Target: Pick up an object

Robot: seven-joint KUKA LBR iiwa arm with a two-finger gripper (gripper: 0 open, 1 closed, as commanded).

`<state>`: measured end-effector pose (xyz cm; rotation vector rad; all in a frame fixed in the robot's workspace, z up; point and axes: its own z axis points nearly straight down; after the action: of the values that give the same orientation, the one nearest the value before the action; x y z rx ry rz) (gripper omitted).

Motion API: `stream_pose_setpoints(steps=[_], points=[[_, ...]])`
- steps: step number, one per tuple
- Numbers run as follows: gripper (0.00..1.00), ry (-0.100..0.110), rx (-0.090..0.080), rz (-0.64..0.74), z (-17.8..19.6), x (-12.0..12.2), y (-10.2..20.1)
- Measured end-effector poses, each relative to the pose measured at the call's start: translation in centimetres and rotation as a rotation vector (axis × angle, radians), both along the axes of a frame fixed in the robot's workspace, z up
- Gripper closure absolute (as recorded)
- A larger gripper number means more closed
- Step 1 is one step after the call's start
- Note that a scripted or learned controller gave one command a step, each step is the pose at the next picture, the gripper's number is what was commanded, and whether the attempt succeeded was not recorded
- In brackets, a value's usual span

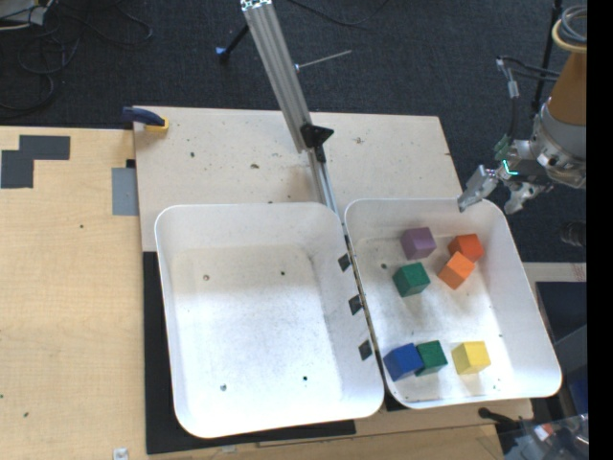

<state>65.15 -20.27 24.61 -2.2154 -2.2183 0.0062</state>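
The right bin point(533, 307) holds several cubes. A purple cube point(418, 241), a red cube point(466, 247), an orange cube point(456, 270) and a green cube point(412, 279) lie in its far half. A blue cube point(403, 360), a smaller green cube point(432, 355) and a yellow cube point(470, 356) sit in a row near its front. My gripper point(498, 191) hangs over the bin's far right corner, above and to the right of the red cube. It is open, with nothing between its fingers.
The left bin point(165, 257) stands beside the right one, joined by black clips point(355, 304). A slanted aluminium post point(283, 75) rises from the bench behind the bins. A small blue and yellow item point(146, 118) lies at the bench's far left corner.
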Motion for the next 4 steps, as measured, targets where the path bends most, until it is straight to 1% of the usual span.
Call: stream_pose_setpoints(steps=[1, 3, 4], points=[[0.0, -0.004, -0.002, 0.004, 0.3, 0.1, 0.1], [0.0, 0.0, 0.0, 0.007, -8.8, 0.8, 0.6], [0.0, -0.019, -0.006, 0.006, -11.4, 1.2, 0.2]])
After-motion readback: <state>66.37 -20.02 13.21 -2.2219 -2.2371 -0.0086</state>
